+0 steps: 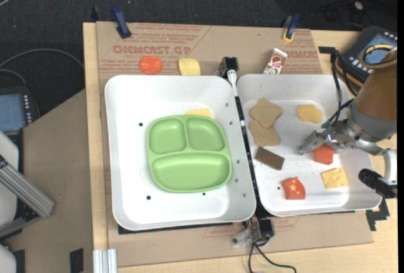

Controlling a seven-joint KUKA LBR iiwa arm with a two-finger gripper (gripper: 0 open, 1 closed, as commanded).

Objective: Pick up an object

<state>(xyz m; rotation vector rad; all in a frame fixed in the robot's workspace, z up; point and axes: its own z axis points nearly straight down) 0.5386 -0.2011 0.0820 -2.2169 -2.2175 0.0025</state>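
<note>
- Reaching in from the right, the grey arm with its orange band (pixel 379 98) sets its hand (pixel 320 139) low over the right white bin (pixel 278 202).
- Fingers parted, directly above a small red block (pixel 324 155); nothing visibly between them.
- Same bin: two tan bread-shaped pieces (pixel 265 114), a brown flat square (pixel 270 158), a yellow cheese-like wedge (pixel 334 177), a red strawberry-like piece (pixel 293 188).
- Left white bin (pixel 126 114) holds a green divided plate (pixel 188 153).
</note>
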